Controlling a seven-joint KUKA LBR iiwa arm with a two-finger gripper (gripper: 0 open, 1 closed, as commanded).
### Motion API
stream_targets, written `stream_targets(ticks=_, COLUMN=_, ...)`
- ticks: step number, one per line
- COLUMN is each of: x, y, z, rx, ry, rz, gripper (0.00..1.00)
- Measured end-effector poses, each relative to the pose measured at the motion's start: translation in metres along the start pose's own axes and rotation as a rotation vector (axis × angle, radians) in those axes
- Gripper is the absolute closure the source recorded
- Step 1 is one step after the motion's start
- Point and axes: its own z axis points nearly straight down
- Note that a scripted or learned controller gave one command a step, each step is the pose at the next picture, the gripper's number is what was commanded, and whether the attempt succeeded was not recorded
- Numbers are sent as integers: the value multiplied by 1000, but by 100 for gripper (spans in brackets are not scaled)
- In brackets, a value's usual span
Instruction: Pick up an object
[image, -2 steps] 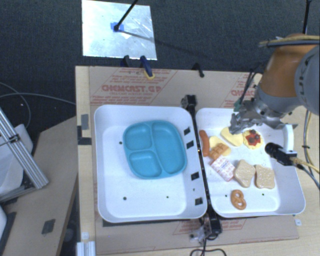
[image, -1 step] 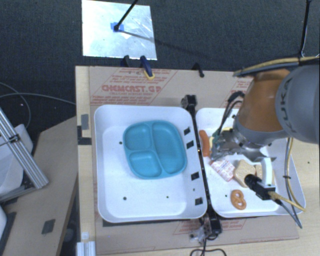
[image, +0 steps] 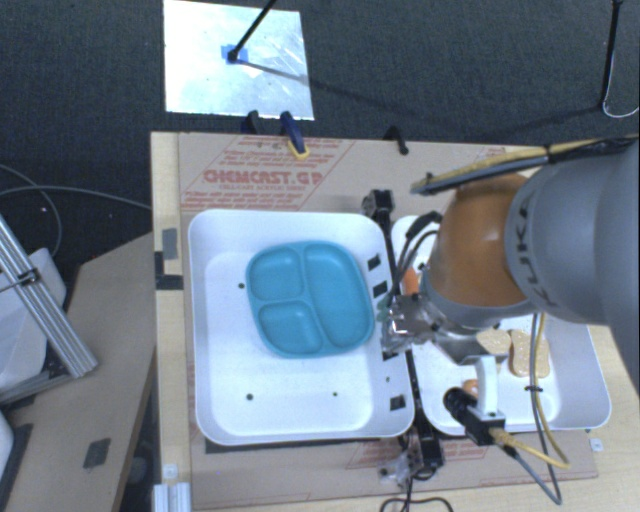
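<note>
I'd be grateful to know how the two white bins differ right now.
The left bin holds a large blue divided plate; the right bin holds a small tan object. The left bin lies in open view; the right bin is largely covered by the arm. Both are shallow, white, and sit side by side.

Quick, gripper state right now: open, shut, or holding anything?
Gripper: cannot be told; the arm hides most of it, over the right bin.

Your grey arm (image: 570, 240) reaches in from the right, bent steeply down, orange band (image: 475, 255) facing the camera, gripper (image: 400, 325) tucked low beneath the wrist.
</note>
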Motion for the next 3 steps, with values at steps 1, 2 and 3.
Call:
stream_targets(ticks=1, x=60, y=3, z=-44, rx=-8, ry=0, rz=0, gripper=100)
stream_targets(ticks=2, x=52, y=21, z=-36, rx=-5, ry=-3, rz=10, gripper=100)
stream_targets(ticks=3, x=-9, y=41, z=-31, rx=-6, ry=-5, rz=15, gripper=100)
